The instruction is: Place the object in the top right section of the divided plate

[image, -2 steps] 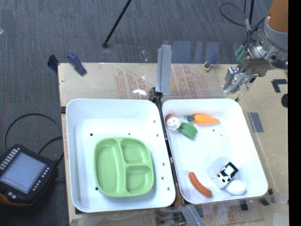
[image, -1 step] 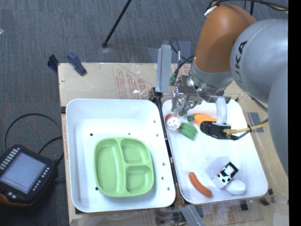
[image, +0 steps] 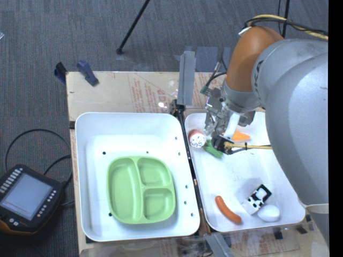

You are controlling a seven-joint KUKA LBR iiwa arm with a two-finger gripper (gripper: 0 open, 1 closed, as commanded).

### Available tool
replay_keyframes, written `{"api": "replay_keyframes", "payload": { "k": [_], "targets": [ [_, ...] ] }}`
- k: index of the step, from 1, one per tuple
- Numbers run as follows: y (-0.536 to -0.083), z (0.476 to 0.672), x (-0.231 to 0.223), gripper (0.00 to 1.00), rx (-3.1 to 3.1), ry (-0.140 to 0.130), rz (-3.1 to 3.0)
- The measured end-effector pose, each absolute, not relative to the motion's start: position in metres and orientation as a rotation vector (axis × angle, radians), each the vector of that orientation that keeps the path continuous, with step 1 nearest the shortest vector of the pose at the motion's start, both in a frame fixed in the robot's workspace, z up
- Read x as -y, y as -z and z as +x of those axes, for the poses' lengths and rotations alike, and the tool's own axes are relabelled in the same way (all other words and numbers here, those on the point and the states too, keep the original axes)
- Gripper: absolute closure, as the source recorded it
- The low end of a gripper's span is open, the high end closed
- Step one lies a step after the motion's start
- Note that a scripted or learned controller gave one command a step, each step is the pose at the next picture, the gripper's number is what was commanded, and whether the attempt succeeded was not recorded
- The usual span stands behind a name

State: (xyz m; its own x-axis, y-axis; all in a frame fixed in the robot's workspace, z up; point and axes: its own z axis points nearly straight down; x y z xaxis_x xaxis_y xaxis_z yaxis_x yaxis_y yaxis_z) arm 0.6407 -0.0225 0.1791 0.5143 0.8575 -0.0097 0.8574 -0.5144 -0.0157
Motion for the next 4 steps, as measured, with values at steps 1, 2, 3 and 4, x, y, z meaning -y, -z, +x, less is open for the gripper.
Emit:
{"api": "replay_keyframes", "payload": {
  "k": [1,2,3,4],
  "targets": [
    [-0.182,0.642,-0.080,1.00,1.724,-0.014,-2.618],
    [-0.182,0.642,-0.078,0.00,1.722,-0.016,-2.622],
    [-0.207,0.643,-0.077,0.00,2.192,-0.009,-2.244],
    [-0.175,0.619,-0.133,0.00,2.205,-0.019,-2.224]
  ]
}}
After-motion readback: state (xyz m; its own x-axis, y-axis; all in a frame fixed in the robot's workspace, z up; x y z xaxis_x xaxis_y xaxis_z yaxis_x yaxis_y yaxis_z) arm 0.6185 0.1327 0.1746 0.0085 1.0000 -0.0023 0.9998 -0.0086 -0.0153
